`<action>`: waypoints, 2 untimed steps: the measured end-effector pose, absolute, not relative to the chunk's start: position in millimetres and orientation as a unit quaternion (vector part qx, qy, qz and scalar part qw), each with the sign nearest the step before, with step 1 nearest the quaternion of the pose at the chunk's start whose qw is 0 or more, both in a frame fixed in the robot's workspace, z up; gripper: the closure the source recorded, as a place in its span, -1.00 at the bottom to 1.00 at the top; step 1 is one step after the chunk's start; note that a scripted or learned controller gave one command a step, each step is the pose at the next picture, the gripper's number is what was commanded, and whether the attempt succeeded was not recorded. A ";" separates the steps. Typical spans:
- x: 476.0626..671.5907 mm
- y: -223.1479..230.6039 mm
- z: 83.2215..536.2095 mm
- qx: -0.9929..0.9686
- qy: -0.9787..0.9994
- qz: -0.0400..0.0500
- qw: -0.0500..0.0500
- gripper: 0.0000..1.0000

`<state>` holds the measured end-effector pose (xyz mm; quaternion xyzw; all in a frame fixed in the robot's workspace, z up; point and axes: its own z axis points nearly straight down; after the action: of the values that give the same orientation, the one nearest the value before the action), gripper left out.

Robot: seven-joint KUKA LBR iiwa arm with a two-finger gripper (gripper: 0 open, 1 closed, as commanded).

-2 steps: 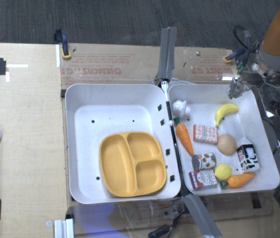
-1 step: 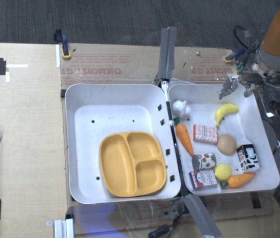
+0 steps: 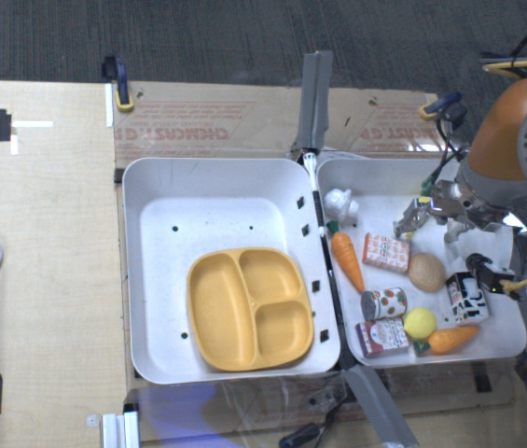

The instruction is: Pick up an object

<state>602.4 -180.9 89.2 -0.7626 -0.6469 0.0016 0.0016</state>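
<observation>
- Your gripper [image 3: 428, 215] hangs over the right bin [image 3: 515, 343], toward its far right corner, with the orange-banded arm [image 3: 506, 143] coming in behind it.
- Its fingers look spread apart, and nothing sits between them, so you are holding nothing at this point.
- By my reading, you are in the approach step: positioned above the bin's contents, with no grasp made yet.
- The closest candidates lie just below the gripper, toward the middle of the right bin: the small red-and-white box [image 3: 386, 253] and, just beside it, the tan egg-shaped object [image 3: 425, 273].
- Against the divider edge lies a carrot [image 3: 346, 259], with a small white object [image 3: 339, 202] near the far left corner.
- Along the near edge sit a small can [image 3: 383, 303], a red packet [image 3: 381, 337], a yellow lemon [image 3: 419, 323], a second carrot [image 3: 451, 339] and a black-and-white carton [image 3: 466, 298].
- The left bin [image 3: 151, 194] carries a yellow divided plate [image 3: 250, 307] in its near half.
- Your next move likely calls for lowering over one item, centred on it, clear of its neighbours, then closing.
</observation>
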 end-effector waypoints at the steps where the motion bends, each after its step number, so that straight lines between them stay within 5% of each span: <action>1: 602.4 -181.4 96.1 -0.763 -0.646 0.003 0.003 1.00; 2: 597.6 -186.0 91.8 -0.668 -0.744 0.001 0.002 1.00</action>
<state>597.6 -186.0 91.8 -0.6679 -0.7443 0.0010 0.0021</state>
